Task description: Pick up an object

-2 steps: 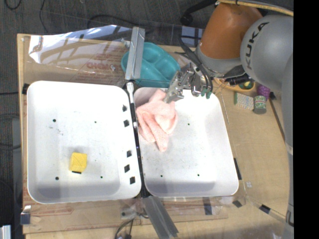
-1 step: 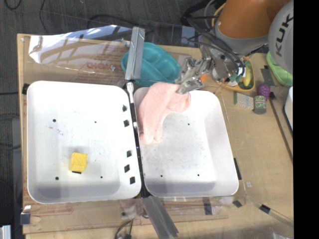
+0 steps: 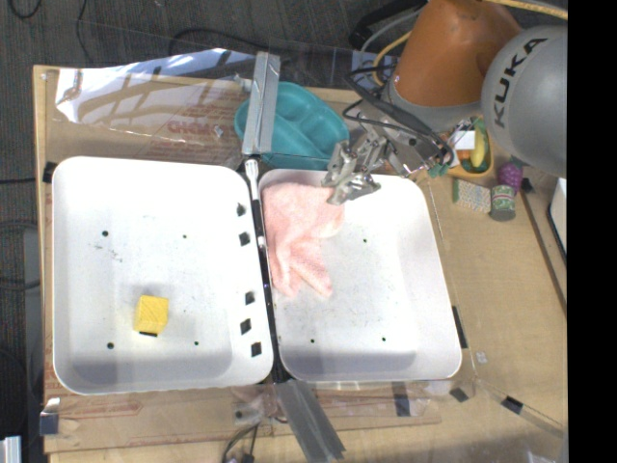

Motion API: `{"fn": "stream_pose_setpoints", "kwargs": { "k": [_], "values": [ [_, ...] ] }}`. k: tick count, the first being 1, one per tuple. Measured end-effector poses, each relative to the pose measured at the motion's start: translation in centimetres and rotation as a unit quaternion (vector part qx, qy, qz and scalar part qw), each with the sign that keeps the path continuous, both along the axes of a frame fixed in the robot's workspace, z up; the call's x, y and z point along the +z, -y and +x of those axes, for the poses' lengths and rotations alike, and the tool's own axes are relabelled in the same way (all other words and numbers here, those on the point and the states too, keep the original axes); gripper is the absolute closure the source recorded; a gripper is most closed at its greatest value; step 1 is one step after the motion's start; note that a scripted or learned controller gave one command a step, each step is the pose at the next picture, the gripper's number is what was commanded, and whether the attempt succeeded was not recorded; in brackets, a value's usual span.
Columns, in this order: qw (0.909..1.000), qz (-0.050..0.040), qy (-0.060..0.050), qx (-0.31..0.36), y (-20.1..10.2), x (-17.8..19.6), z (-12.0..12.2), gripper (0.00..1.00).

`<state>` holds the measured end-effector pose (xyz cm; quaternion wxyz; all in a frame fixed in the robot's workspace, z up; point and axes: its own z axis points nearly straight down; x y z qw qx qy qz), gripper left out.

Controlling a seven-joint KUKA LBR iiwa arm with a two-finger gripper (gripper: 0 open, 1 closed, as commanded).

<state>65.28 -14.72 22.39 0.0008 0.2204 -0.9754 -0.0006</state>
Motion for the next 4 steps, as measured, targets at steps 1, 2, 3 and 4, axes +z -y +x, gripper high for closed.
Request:
{"fn": "stream_pose_setpoints", "kwargs": {
  "k": [1,2,3,4],
  "values": [
    [1.0000,0.0002,0.001,0.001,-0.1,1.1,0.1,1.00],
    [0.9990,-0.0001,0.001,0.046,-3.1,-1.0,0.4,1.00],
    [0.9989,0.0000,0.001,0.046,-3.2,0.1,0.5,1.00],
    [0.9989,0.0000,0.002,0.047,-3.3,1.1,0.6,1.00]
  ]
}}
